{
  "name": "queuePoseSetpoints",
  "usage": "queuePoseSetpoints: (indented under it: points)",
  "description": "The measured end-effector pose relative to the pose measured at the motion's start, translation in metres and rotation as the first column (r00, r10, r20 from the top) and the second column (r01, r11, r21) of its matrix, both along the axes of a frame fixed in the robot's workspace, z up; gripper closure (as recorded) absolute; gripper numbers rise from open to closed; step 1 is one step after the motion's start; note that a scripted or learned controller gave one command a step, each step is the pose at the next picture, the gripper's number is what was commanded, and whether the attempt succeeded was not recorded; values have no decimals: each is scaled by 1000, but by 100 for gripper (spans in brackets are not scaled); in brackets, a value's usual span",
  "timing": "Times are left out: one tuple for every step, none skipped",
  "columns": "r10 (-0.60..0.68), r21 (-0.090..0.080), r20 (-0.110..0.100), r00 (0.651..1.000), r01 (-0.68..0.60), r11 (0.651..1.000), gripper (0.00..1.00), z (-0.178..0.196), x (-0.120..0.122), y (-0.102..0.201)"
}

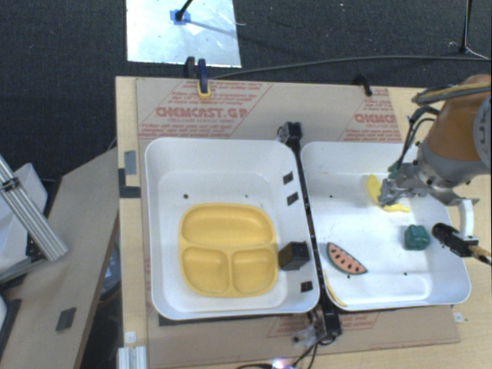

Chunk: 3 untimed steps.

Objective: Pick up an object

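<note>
Where the gripper meets the yellow banana-shaped toy — grip unclear — it lies curved, glossy.

Open floor between watermelon slice; teal block

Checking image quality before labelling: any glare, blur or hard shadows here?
Camera view: even, soft light; both bins' white floors run bright but keep detail. Glare on the shiny sheet at top. Faint shadows beside the yellow tray. The tool and the yellow object look slightly soft.
</note>
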<state>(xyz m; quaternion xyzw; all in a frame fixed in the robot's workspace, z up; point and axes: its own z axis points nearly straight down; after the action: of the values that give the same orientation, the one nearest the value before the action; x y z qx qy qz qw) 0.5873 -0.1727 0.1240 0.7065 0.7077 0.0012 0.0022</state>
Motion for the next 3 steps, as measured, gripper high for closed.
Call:
queuePoseSetpoints:
  points:
    - [-2,-1,2,1000,2,1000,100,52,4,-10]
    - [3,0,2,1000,-3,1000,100,99,9,-4]
    - [4,0,2,1000,-4,1000,100,149,4,3]
